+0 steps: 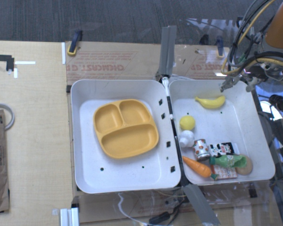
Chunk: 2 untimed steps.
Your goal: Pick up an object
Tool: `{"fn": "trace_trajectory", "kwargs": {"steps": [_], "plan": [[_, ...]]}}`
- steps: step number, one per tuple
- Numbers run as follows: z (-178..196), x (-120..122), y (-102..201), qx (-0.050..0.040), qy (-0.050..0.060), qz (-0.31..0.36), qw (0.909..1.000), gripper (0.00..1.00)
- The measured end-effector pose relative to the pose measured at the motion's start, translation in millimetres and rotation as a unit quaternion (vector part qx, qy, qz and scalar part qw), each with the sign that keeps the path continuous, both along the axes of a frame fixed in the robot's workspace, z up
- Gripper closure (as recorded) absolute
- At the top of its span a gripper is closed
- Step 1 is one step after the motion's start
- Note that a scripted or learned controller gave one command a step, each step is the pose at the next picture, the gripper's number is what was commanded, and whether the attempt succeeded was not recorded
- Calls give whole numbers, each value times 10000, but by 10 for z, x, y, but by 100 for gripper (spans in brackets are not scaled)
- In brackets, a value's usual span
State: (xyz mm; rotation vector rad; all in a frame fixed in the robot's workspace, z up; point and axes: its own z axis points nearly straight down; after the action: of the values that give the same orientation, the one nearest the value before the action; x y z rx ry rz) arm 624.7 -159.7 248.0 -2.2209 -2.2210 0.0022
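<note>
Gripper [228, 84] above the right bin's [259, 126] far edge, finger state impossible to tell. Banana [210, 101] just below and left of the fingers. Lemon [187, 122], white ball [186, 137] and can [201, 149] farther down-left; carrot [198, 166], carton [223, 149] and green packet [230, 162] at the near side. Yellow plate [126, 128] in the left bin [85, 173], well apart.

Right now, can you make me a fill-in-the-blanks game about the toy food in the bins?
1. The yellow divided plate sits in the ____ bin.
2. The banana is the color ____.
3. The orange vegetable near the right bin's front edge is a ____.
4. The gripper hangs nearest the ____.

Missing words: left; yellow; carrot; banana
</note>
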Motion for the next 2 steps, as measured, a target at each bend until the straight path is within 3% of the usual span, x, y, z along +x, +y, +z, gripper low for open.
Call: {"fn": "trace_trajectory", "kwargs": {"steps": [1, 2], "plan": [[-1378, 293, 91, -38, -84, 1188, 9929, 0], [-1531, 357, -268, -21, -32, 1759, 9844, 0]]}}
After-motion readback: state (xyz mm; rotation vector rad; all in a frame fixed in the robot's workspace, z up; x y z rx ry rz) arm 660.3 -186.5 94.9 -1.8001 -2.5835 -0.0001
